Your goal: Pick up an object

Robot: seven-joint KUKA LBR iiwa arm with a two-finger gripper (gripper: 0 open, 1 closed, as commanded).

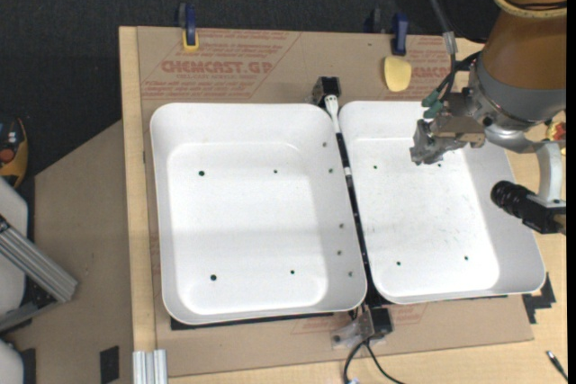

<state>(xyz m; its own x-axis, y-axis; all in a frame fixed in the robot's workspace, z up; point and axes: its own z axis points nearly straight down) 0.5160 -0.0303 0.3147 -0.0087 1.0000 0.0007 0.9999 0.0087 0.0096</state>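
My gripper [430, 148] hangs over the far half of the right white bin [504, 279], under the grey wrist and orange band that reach in from the right. Nothing shows between its tips from this angle. A small pale yellow object [397, 73] lies on the brown board just behind the right bin, up and to the left of the gripper and apart from it. The left white bin [171, 220] sits beside the right one, with a narrow black seam between them.
Two blue clamps [188, 17] [400, 31] hold the brown board [225, 63] at its far edge. A small black fitting [326, 90] sits at the far end of the seam and another [376, 319] at the near end. Dark floor surrounds the bench.
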